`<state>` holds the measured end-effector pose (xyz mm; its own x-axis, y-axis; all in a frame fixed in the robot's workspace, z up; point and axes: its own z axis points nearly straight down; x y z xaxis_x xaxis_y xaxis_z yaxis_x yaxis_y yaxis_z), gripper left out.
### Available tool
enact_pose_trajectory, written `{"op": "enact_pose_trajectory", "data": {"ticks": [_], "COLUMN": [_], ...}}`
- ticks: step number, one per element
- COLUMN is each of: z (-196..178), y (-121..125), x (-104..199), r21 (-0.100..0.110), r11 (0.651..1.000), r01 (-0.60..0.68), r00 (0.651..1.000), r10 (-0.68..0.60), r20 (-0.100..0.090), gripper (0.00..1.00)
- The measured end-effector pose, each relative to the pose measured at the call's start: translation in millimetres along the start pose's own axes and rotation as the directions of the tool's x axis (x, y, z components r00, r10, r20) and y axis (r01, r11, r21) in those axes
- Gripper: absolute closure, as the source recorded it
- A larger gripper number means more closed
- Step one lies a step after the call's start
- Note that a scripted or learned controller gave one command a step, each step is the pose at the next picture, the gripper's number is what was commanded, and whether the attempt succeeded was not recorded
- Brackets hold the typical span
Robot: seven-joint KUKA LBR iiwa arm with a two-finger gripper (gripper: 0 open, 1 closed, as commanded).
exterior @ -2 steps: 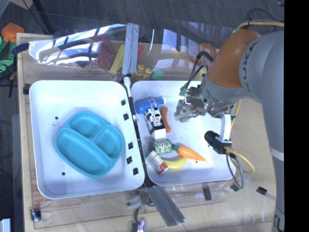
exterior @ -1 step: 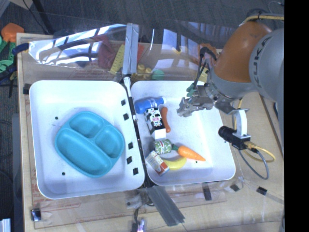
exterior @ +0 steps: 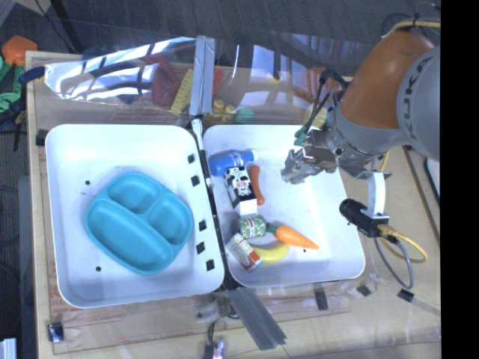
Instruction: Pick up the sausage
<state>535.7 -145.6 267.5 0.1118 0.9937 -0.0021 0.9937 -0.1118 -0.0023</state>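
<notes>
Wooden bench fills the view from above, bearing two shallow white bins side by side, with a crumpled clear plastic sheet lying along its far edge. Largest of what reaches in is the grey arm with its orange band, coming from the right and hanging over the far right corner of the right bin. The left bin carries a blue divided plate that lies tilted across its middle and near side. The gripper hovers above the right bin's bare floor, right of the cluster of things along that bin's left wall; nothing lies between its fingers, and how wide they stand cannot be made out from this angle. A blue bottle lies at the far left of the right bin, and a black-and-white carton lies just below it. The sausage, thin and reddish-brown, lies just beside the carton's right edge, well apart from the gripper. Toward the near edge lie a yellow banana, an orange carrot, a green-labelled can and a small red-and-white can, close together.
</notes>
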Motion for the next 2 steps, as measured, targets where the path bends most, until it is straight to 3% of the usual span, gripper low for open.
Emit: {"op": "enact_pose_trajectory", "data": {"ticks": [1, 2], "z": [-18.4, -30.8], "y": [-28.4, -61.1], "x": [7.4, 24.3], "r21": [0.004, 0.004], "r11": [1.000, 0.997], "r01": [0.011, -0.080], "r00": [1.000, 0.997], "r10": [-0.011, 0.080], "r20": [-0.002, -0.001], "gripper": [1.00, 1.00]}}
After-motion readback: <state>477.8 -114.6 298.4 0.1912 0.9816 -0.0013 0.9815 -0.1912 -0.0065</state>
